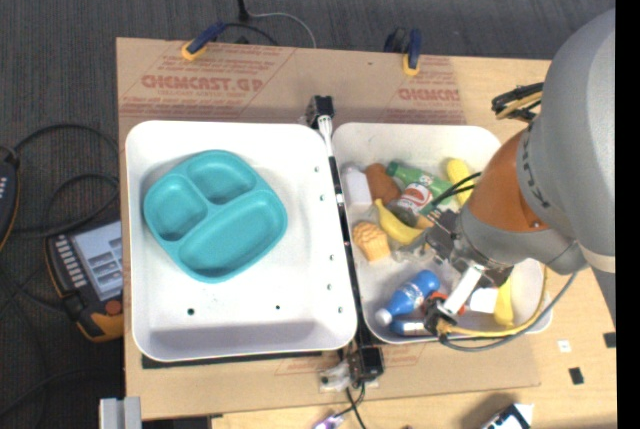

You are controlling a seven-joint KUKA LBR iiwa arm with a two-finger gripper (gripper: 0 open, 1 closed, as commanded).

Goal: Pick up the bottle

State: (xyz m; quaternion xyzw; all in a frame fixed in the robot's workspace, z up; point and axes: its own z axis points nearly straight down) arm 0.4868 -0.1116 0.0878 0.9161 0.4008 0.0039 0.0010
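Note:
A green bottle [408, 175] with a red and white label lies tilted in the right bin [420, 132], near its middle. A blue bottle-like item [410, 295] with a pale end lies near that bin's front wall. My gripper [440, 239] hangs low over the right bin between the two, just right of a banana [396, 222]. It is partly hidden under the grey wrist and orange band [500, 202]. I see nothing held in it.
The right bin also holds a brown item [379, 182], a white item [356, 185], an orange pastry-like piece [368, 237] and yellow pieces [457, 169] [505, 302]. A teal divided plate [215, 214] sits in the left bin [160, 317].

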